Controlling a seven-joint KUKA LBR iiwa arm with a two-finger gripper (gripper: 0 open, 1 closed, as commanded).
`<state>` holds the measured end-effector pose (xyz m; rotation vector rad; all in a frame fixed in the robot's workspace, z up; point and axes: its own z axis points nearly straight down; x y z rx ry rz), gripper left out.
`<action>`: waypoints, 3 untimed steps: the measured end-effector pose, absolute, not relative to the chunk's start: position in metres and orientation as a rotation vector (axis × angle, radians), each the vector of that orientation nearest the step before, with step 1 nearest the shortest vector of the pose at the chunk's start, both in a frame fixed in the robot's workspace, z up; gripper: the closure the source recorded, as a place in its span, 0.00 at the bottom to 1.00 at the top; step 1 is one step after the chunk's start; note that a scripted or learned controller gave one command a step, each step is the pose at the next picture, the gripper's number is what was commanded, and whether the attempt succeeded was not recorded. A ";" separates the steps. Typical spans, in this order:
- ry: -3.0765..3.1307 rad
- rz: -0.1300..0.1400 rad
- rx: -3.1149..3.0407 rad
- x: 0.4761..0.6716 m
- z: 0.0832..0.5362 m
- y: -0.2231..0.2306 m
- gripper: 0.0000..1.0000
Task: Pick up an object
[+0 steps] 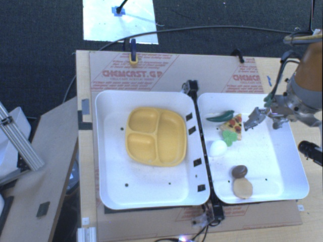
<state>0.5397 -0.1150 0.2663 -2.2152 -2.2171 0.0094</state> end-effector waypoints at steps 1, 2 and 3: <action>-2.226 -0.001 -2.219 0.542 0.272 -0.115 0.00; -2.222 0.001 -2.220 0.546 0.228 -0.120 0.00; -2.222 0.001 -2.219 0.546 0.186 -0.116 0.00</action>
